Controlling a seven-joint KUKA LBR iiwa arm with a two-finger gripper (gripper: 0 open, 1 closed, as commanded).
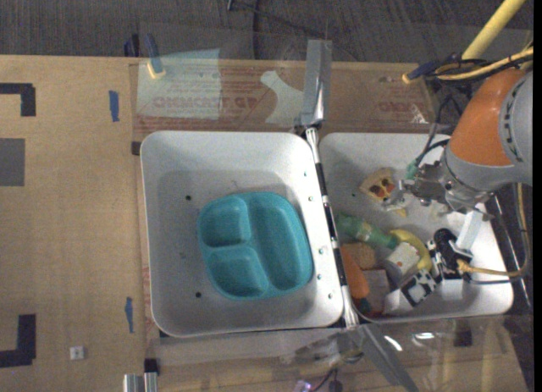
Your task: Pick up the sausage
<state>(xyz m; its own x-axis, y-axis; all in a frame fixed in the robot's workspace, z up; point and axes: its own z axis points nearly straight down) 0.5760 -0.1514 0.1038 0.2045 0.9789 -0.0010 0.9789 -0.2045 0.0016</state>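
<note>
Item, right bin (500, 297): we counted a crowded heap at its near-left part, with the sausage (356, 283), as we judged the orange-brown piece to be, lying against the wall shared with the left bin (169, 162), beside a tan slab (359, 255), a green bottle (366, 231) and a yellow piece (410, 245). Item, gripper (405, 198): it hung over the bin's upper middle, just beside a small cream toy (378, 184); whether released or clenched we could not tell. Item, teal tray (254, 242): alone in the left bin. Risks noted: we judged a descent might strike the wall, catch a neighbour instead, or roll the sausage aside.
</note>
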